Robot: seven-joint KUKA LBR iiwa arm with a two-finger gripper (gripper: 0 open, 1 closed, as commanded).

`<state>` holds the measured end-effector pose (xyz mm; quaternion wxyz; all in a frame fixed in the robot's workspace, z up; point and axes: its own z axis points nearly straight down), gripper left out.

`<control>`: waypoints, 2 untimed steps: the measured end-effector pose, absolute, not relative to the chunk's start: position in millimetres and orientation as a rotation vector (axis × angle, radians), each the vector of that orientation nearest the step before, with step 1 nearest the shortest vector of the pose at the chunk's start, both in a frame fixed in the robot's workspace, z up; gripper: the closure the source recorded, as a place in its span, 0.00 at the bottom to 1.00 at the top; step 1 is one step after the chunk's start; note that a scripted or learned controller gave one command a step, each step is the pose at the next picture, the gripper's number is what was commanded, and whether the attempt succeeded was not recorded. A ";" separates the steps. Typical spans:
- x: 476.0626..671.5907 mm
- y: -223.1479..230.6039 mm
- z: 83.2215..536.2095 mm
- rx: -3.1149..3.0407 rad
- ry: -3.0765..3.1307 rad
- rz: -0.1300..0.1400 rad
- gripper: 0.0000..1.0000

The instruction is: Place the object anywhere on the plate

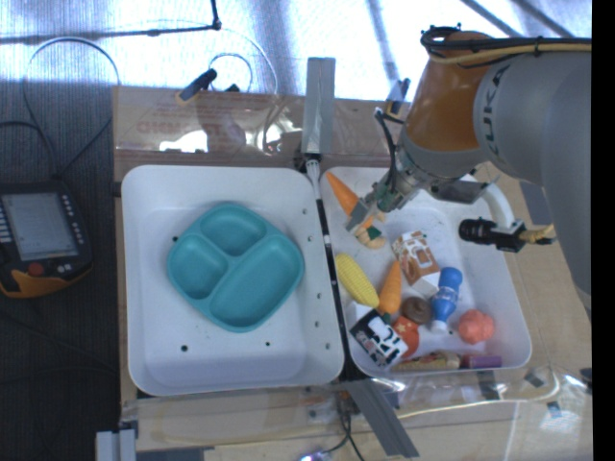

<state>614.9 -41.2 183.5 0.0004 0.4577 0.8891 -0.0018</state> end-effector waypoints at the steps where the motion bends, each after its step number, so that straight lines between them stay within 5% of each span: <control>1: 581.3 42.1 183.5 1.093 2.946 0.000 1.00; 2: 581.3 41.0 183.4 1.095 2.946 -0.001 0.00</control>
